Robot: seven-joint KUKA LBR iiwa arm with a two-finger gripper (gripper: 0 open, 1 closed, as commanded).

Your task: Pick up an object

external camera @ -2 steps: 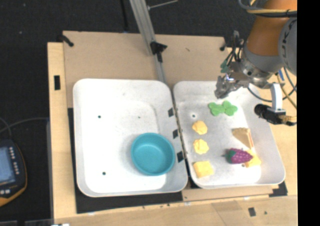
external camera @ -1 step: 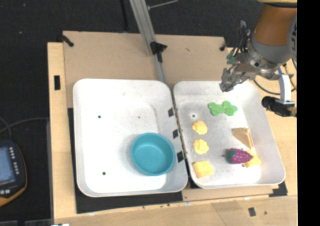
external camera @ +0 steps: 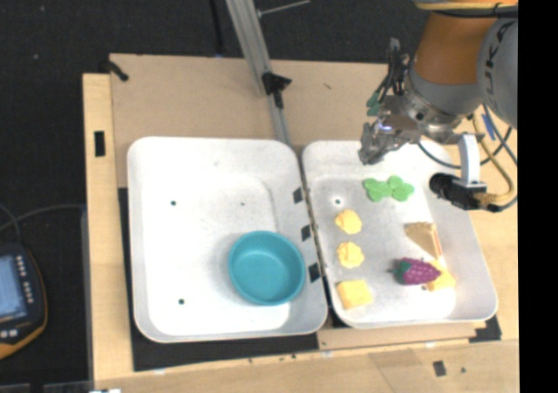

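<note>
The gripper (external camera: pixel 377 145) is hanging over the far left corner of the right bin (external camera: pixel 475 243), a shallow white plastic tray with rounded corners and a faintly speckled floor. Its dark metal fingers are pointing down toward the bin, but they blur into one dark mass from this angle, so whether they are apart or together cannot be told; nothing is showing between them and they are touching no object. Above it, the arm's orange band (external camera: pixel 466 12) is looking smooth and glossy, with grey cables looping around the wrist.

Just beside the gripper, slightly nearer the camera, a flat green lobed piece (external camera: pixel 388 189) like a toy leaf is lying on the bin floor. Farther toward the camera, two small lumpy yellow pieces (external camera: pixel 349 223) (external camera: pixel 350 254) are sitting one behind the other, and a blocky yellow chunk (external camera: pixel 353 294) is resting near the front rim. To the arm's side of these, a tan wedge (external camera: pixel 423 238) with a pointed tip is lying near a bumpy purple grape cluster (external camera: pixel 417 272).

Well apart from the gripper, in the left bin (external camera: pixel 174 173), a smooth round teal bowl (external camera: pixel 267 267) is sitting upright near the front right corner.
</note>
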